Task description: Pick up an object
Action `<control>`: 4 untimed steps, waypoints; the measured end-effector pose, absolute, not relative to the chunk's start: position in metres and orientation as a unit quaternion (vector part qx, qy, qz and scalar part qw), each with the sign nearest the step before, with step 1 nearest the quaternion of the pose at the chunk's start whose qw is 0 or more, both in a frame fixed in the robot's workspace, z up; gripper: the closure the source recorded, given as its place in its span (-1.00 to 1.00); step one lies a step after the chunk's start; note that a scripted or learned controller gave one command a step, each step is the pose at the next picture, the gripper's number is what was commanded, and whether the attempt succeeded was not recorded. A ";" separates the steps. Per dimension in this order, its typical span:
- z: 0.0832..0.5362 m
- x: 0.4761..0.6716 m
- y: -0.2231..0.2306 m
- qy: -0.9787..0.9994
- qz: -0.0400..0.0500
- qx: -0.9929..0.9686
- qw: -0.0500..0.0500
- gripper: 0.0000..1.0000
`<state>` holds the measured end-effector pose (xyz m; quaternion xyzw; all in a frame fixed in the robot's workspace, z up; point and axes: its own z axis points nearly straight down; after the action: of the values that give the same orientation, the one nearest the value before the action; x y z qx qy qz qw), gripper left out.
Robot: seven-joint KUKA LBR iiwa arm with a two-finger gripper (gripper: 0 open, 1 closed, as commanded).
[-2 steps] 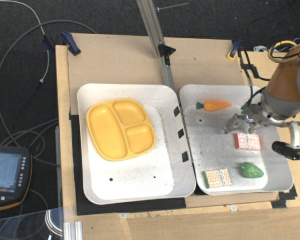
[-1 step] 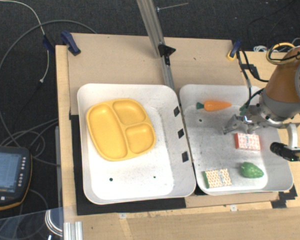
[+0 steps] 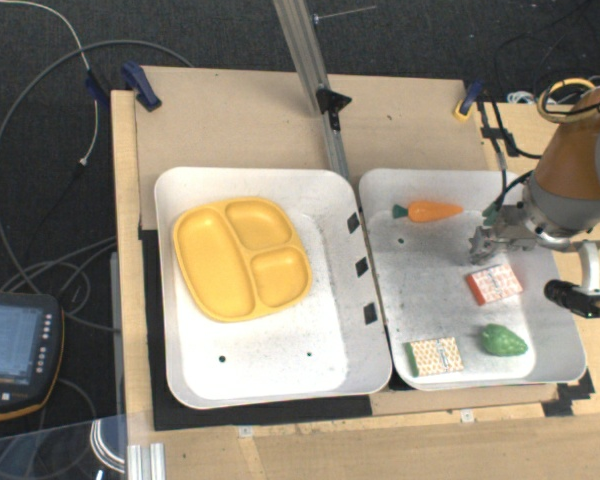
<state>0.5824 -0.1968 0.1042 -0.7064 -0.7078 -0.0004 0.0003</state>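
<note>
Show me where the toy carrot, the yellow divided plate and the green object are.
toy carrot [image 3: 435, 210], camera view, middle of its orange body
yellow divided plate [image 3: 202, 258], camera view, floor of its large compartment
green object [image 3: 503, 341], camera view, its centre

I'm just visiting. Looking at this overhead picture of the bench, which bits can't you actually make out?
- Hand: small and blurred in the camera view, so whether it is open or shut cannot be told.
- Arm: cut off by the right edge.
- Red box and patterned box: print too small to read.
- Green object: too small to identify.
- Grey tablet: cut off by the left edge.
</note>
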 end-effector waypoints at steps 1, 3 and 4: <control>0.163 0.586 -0.187 -0.708 -0.002 -0.706 -0.003 1.00; 0.208 0.604 -0.142 -0.709 -0.001 -0.705 -0.001 1.00; 0.220 0.619 -0.084 -0.710 -0.002 -0.704 0.000 1.00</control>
<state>0.6191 -0.0845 0.2203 -0.7043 -0.7099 -0.0020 -0.0001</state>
